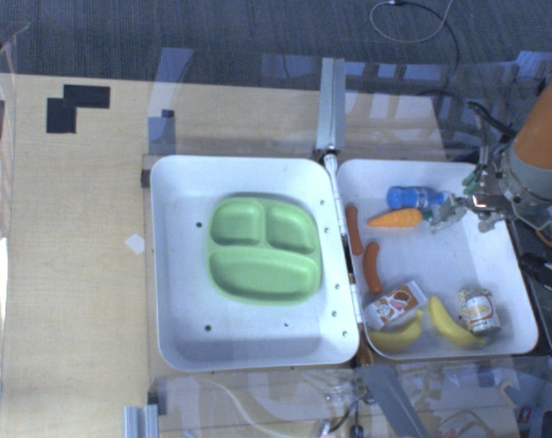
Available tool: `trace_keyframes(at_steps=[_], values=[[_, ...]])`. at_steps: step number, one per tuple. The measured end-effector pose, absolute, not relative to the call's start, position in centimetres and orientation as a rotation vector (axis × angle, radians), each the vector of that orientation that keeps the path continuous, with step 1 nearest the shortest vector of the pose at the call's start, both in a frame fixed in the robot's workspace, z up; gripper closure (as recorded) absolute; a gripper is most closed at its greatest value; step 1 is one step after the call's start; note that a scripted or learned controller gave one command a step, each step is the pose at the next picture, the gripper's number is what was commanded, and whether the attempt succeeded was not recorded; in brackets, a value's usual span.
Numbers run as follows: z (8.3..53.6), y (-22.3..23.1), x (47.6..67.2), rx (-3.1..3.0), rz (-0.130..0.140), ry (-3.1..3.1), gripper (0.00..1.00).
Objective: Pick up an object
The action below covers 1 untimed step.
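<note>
On the far left we see the pale wooden desk (66,272) with a black marker shape near its far edge. Next comes the left bin (180,336), which holds a green divided tray (262,247) lying flat in its middle.

Across the divider sits the right bin (508,272), where all the candidate objects lie. Along its left wall two sausages (353,229) lie end to end, the nearer one a little further right. In the near left corner a small snack packet (396,305) rests touching a banana (396,337); a second banana (449,325) curves just right of it, and a small can (479,309) stands beside that, toward the near right corner. At the far side of the bin a blue bottle (414,196) lies on its side, with a carrot (396,218) just in front of it, the two apparently touching.

The tool (458,208) hovers at the right end of the bottle and carrot, low over the bin, with the grey arm and its orange band (545,130) reaching in from the right. We cannot tell how the tool is set, and nothing shows between its parts, so we judge that no object is picked yet.

We judge the step in hand to be the approach to a grasp, most likely on the bottle or the carrot. The next move calls for settling over one of the two without nudging the other, closing on it squarely, then lifting straight up clear of the bin wall.
</note>
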<state>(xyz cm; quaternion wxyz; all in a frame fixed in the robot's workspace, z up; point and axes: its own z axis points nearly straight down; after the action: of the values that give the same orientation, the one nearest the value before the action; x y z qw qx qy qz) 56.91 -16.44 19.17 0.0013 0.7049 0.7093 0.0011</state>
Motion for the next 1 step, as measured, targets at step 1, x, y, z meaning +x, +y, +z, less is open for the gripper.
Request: trace_keyframes(at_steps=[1], values=[[21.6,-15.3,53.56,2.424,0.004,1.996,0.0]])
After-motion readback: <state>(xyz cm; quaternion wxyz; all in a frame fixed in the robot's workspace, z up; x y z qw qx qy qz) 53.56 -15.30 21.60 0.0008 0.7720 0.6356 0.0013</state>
